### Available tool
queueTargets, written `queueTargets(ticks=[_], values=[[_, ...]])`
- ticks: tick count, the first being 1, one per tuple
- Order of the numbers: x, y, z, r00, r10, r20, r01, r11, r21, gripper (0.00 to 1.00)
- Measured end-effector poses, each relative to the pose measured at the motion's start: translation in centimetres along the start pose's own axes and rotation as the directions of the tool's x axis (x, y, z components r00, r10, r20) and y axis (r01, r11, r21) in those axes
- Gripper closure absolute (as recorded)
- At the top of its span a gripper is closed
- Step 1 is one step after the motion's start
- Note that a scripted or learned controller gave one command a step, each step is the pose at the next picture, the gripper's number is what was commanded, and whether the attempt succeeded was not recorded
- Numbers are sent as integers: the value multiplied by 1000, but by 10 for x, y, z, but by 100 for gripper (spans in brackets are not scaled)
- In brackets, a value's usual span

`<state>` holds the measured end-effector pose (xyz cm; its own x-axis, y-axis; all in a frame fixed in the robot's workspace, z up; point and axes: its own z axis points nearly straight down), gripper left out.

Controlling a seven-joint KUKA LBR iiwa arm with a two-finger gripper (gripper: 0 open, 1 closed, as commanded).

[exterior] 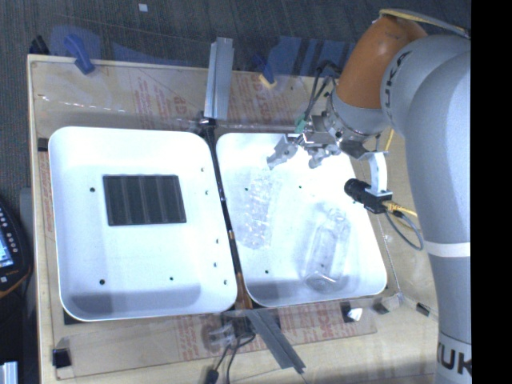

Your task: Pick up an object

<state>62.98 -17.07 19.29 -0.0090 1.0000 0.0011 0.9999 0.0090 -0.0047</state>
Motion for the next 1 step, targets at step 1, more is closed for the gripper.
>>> queueTargets(ticks=[1], values=[[28, -49, 54, 981, 195, 0, -195, 981, 0, 0]])
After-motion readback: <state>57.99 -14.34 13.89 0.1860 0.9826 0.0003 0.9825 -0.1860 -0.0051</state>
